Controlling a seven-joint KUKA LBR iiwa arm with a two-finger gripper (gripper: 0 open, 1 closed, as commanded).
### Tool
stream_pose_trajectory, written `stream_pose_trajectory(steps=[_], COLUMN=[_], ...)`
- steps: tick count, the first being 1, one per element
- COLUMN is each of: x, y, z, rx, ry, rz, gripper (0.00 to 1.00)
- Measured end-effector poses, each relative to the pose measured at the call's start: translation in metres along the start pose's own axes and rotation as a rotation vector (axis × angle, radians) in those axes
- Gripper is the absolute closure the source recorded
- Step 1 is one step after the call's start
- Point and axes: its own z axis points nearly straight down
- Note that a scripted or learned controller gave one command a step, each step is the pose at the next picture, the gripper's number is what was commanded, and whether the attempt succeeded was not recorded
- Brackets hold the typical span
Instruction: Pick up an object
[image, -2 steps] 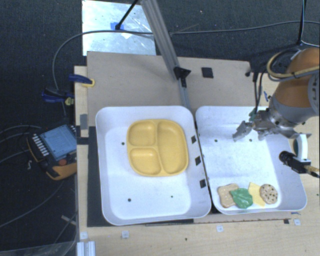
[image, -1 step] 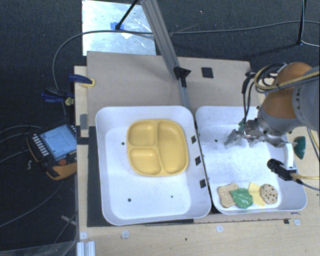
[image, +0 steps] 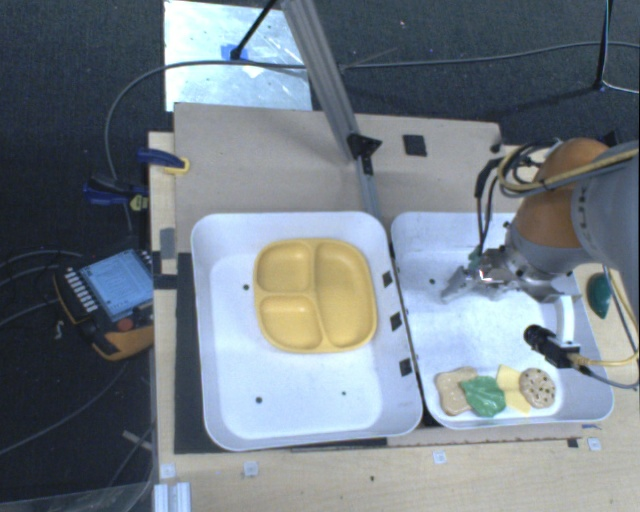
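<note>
In the right bin (image: 430, 330), a small cluster of toy food lies along the front wall: a slice of toast (image: 455, 389), a green leaf (image: 484, 396), a yellow cheese piece (image: 511, 383) and a chocolate-chip cookie (image: 538, 386). My gripper (image: 466, 281) hangs low over the middle of this bin, well behind the food and apart from it. Nothing shows in the gripper. The left bin (image: 230, 390) holds a yellow divided plate (image: 314, 294), lying flat in its back half.
A teal object (image: 599, 293) sits at the right bin's right rim, partly behind my arm. A grey pole (image: 335, 90) slants across the back of the bench. Cables and a handheld controller (image: 110, 290) lie on the floor to the left.
</note>
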Motion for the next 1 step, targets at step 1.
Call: stream_pose_trajectory(steps=[1], x=[-0.0012], y=[0.0025], z=[-0.0142], rx=[-0.009], ry=[-0.004], rz=[0.001], gripper=[1.00])
